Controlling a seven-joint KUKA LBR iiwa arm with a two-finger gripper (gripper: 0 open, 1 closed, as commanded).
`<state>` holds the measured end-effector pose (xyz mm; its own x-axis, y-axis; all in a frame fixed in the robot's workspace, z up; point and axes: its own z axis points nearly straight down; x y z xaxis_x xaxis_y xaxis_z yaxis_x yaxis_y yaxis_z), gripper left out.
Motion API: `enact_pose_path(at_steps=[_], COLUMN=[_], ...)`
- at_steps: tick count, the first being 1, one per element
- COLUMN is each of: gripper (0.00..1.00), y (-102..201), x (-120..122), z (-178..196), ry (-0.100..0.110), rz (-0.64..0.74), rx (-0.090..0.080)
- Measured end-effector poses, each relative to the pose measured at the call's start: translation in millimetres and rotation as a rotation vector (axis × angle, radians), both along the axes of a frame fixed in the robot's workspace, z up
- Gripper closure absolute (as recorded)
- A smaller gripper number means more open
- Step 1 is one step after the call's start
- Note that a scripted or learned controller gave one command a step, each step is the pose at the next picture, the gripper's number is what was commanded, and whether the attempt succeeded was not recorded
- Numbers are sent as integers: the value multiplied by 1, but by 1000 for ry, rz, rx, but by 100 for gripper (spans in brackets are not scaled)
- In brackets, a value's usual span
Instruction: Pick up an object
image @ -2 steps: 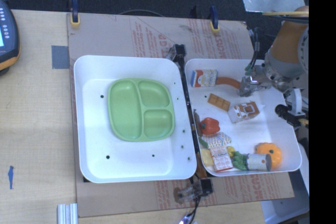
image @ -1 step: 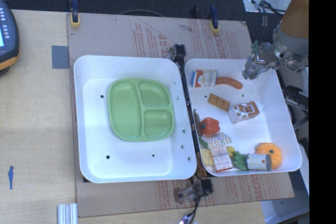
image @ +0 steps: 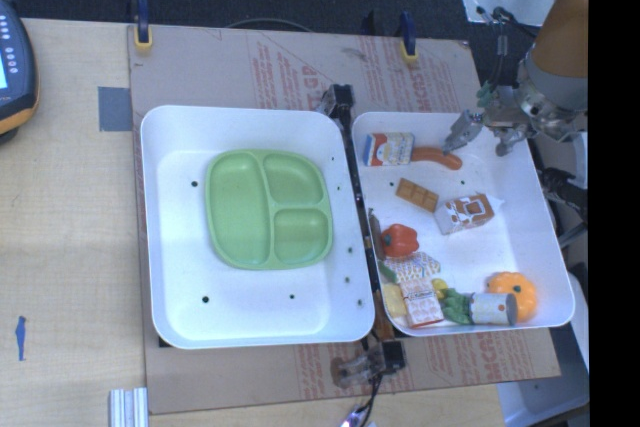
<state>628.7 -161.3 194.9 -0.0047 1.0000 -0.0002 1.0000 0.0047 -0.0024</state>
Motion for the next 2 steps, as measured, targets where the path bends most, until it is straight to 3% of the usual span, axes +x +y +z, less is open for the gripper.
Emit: enact_pose_path(at_steps=[1, 2], gripper=[0, 0], y=[-21, 3], x=[27, 27], z=[-106, -103], ry=[4, 3], rz=[2, 1], rx=[-1, 0])
